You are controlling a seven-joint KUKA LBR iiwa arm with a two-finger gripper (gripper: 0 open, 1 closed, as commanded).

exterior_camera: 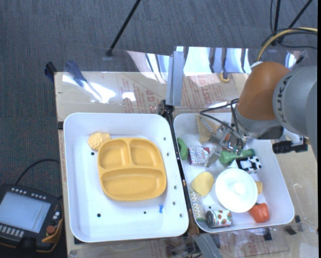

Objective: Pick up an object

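Metal-grey and a bit blurry, the gripper (223,145) sits low over the upper-left part of the right bin (286,195), reaching in from the right with the orange band (259,93) bulging above it. Can't tell whether the fingers are apart or together, the tip is just too cluttered to read.

Right under and beside the tip there's a green toy (228,157), and just left of that a small red-and-white packet (198,155). A black-and-white cow figure (250,164) lies just right of the green piece. Nothing is clearly between the fingers.

Further down the same bin: a white round lid-looking thing (236,190) in the middle, a pale yellow chunk (202,183) touching its left side, an orange-red pepper (260,212) at lower right, and a small printed can (220,218) on its side near the front wall.

The left bin (79,208) holds a yellow divided plate (132,167), with a little yellow corn-like piece (98,140) at its upper-left corner.
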